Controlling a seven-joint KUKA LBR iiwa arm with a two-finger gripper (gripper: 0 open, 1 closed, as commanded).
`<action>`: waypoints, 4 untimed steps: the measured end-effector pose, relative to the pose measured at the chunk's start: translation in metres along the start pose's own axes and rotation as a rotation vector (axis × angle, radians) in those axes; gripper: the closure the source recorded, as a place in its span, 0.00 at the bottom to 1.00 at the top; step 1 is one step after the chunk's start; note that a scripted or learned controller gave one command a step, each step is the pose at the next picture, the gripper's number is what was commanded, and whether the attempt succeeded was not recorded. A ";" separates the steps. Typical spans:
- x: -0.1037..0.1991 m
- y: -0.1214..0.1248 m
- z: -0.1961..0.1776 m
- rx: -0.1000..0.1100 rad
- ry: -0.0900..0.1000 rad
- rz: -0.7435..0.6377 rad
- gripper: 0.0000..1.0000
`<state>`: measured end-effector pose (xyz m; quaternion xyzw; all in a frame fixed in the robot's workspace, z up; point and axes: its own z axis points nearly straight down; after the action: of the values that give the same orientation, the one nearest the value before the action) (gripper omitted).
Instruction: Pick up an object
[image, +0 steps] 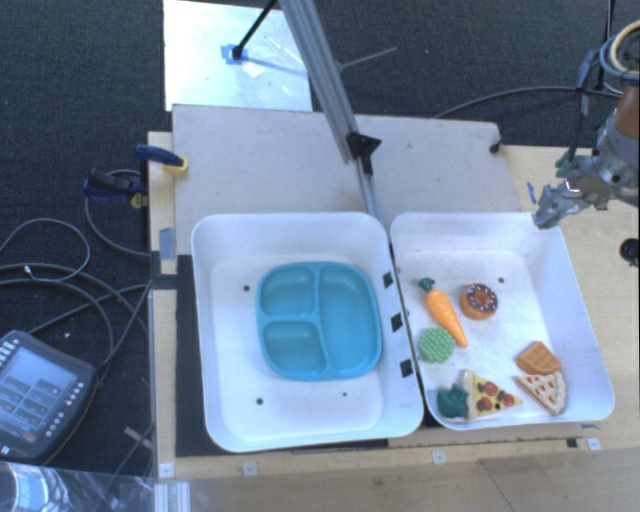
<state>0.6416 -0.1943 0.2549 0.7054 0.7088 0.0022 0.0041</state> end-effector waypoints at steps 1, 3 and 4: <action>0.045 0.002 -0.004 0.006 0.004 -0.006 1.00; 0.151 -0.002 0.000 0.007 0.005 -0.006 1.00; 0.198 -0.010 0.011 0.009 0.004 -0.006 1.00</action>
<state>0.6306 0.0035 0.2428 0.7034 0.7108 0.0005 -0.0005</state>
